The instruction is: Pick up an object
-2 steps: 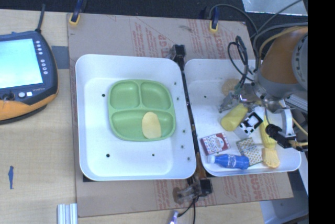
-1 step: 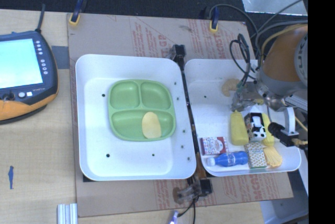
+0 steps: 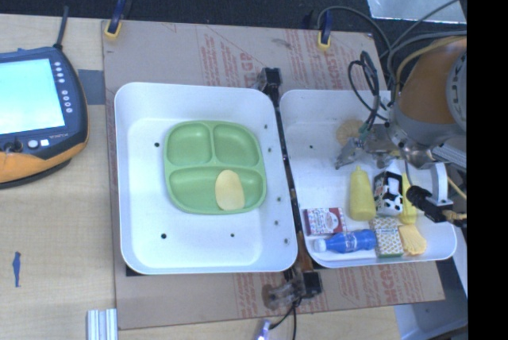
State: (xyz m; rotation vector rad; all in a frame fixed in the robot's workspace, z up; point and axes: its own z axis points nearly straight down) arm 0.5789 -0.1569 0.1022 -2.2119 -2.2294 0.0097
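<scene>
Objects for picking lie clustered in the right bin (image 3: 317,112), along its near and right side: a yellow corn-shaped piece (image 3: 362,193) standing lengthwise away from the camera, a black-and-white toy (image 3: 388,198) just to its right, a blue bottle (image 3: 347,241) lying crosswise near the front rim, a small red-and-white packet (image 3: 321,220) left of the bottle, and some yellow and checked pieces (image 3: 401,237) at the front right corner. The hand (image 3: 361,148) hangs over the same bin, its grey metal fingers (image 3: 346,156) pointing toward the bin's bare middle, and they look spread apart with nothing between them. From the fingertips the corn-shaped piece is the nearest thing, just toward the camera and slightly right, with its long axis running roughly front to back. In my judgement a grasp on it calls for a short shift toward the front rim and a closing across its narrow width, not along its length. The toy touching or nearly touching its right flank leaves little room for a finger there. The left bin (image 3: 135,243) holds a green divided plate (image 3: 214,165) with a pale yellow lemon-like piece (image 3: 230,190) in its front compartment, well apart from the hand across the wall between bins.
</scene>
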